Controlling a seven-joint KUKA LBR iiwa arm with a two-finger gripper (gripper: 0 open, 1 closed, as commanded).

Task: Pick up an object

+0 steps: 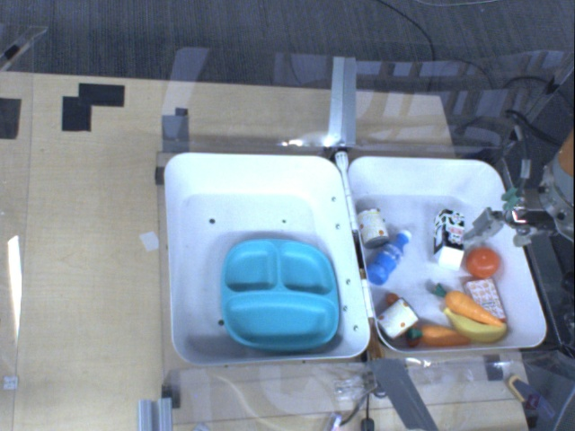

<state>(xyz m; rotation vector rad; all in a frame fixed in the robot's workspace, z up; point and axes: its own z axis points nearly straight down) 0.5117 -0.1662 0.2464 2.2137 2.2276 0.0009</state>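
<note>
The right bin (422, 182) was crowded along its near edge, so the likeliest failure was a descent that nudged neighbours or closed on two things at once. The gripper (503, 218) stood at the bin's right edge, above the floor, and whether it was released or clenched could not be told. Nearest it lay the red ball (483, 261), just beside a black-and-white carton (448, 229); round, it would probably roll away. The blue bottle (386, 260) lay farther off, near the divider.
</note>
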